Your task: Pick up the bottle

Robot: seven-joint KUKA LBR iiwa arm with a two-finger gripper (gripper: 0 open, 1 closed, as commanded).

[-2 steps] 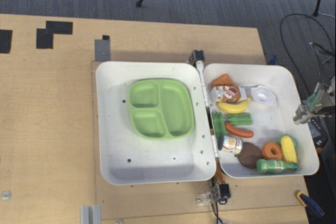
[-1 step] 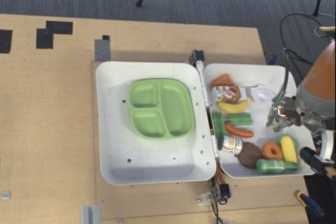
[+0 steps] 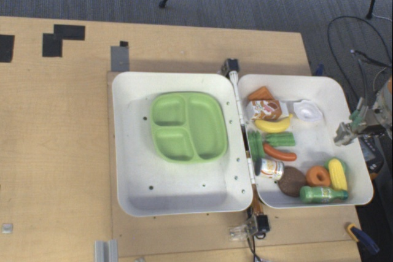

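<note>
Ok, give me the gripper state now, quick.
Gripper: at the right bin's right edge, nothing seen held; open or shut cannot be told. The green bottle lies apart from it at the bin's near edge.

Gripper point(image 3: 345, 134) hangs at the right bin's point(image 3: 334, 88) right rim — the green bottle point(image 3: 323, 194) lies well apart by its near edge. Left bin point(image 3: 132, 196) holds a green tray point(image 3: 186, 126).
</note>
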